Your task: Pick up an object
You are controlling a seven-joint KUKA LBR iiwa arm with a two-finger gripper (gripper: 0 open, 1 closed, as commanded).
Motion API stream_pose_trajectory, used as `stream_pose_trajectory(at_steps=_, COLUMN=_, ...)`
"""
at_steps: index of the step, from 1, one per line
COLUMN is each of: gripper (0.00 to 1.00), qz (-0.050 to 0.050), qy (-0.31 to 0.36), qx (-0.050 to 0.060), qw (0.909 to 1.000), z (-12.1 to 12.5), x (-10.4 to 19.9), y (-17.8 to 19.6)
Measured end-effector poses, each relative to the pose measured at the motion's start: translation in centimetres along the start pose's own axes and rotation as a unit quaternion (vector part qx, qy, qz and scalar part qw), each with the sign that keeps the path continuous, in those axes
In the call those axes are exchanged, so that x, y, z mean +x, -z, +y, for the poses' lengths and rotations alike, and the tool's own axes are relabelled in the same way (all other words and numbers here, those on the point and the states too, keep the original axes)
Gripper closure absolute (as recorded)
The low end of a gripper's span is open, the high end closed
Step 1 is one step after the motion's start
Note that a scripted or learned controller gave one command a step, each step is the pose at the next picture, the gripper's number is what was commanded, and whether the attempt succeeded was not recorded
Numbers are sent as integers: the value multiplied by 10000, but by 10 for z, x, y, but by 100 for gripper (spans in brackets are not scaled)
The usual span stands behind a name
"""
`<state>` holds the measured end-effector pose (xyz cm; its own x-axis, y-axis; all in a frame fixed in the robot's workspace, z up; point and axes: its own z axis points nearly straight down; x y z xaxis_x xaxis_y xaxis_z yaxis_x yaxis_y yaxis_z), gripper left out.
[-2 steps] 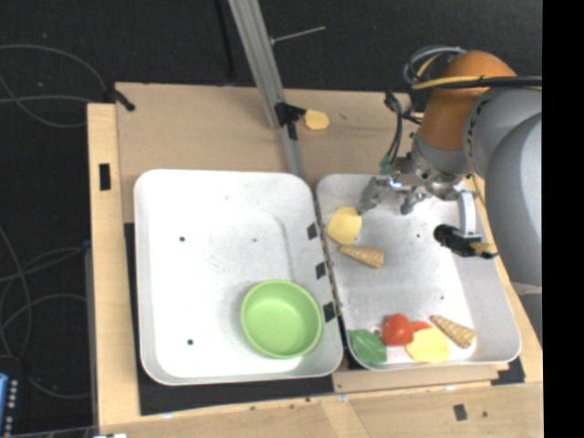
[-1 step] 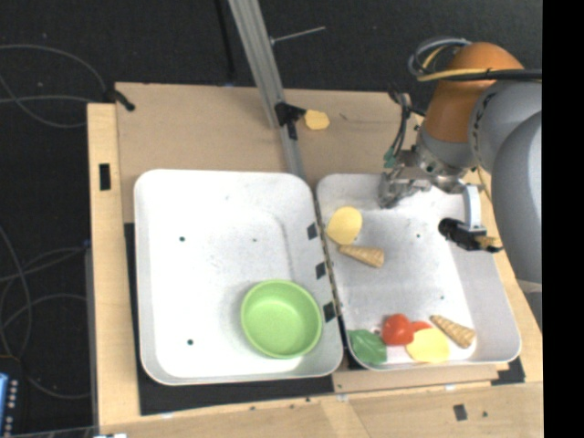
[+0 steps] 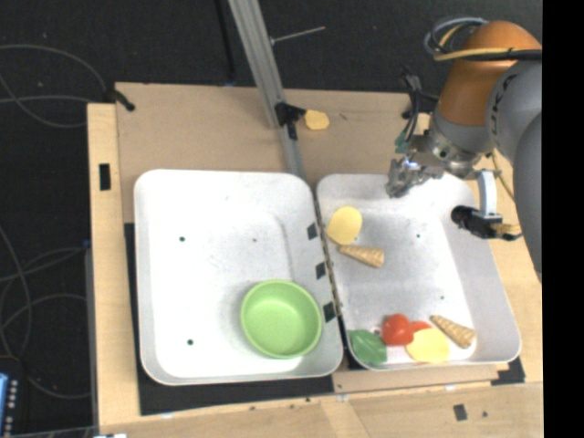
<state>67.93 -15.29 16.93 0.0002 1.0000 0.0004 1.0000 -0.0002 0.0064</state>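
Note:
My gripper [image 3: 399, 186] hangs over the far edge of the right bin [image 3: 474, 281], near its back wall, with nothing seen between its fingers. A pale yellow round piece [image 3: 345, 224] lies at the right bin's left side, with a tan cone [image 3: 363, 255] just in front of it. Along the near wall of that bin lie a green piece [image 3: 367, 346], a red piece [image 3: 397, 328], a yellow piece [image 3: 428, 346] and a second tan cone [image 3: 453, 330]. A green bowl [image 3: 281, 318] sits in the left bin [image 3: 192, 245] at its near right corner.
A slanted metal pole [image 3: 263, 62] rises from between the two bins at the back. A small yellow object [image 3: 317, 119] lies on the bench behind the bins. The middle of the right bin is bare white floor.

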Motion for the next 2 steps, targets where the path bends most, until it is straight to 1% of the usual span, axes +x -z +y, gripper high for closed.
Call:
stream_pose_trajectory(at_steps=1, gripper=100, qz=-2, qy=18, qx=-1, qw=10000, z=-4, x=7, y=51)
stream_pose_trajectory(at_steps=2, gripper=100, qz=-2, qy=19, qx=6, qw=10000, z=-2, x=6, y=79)
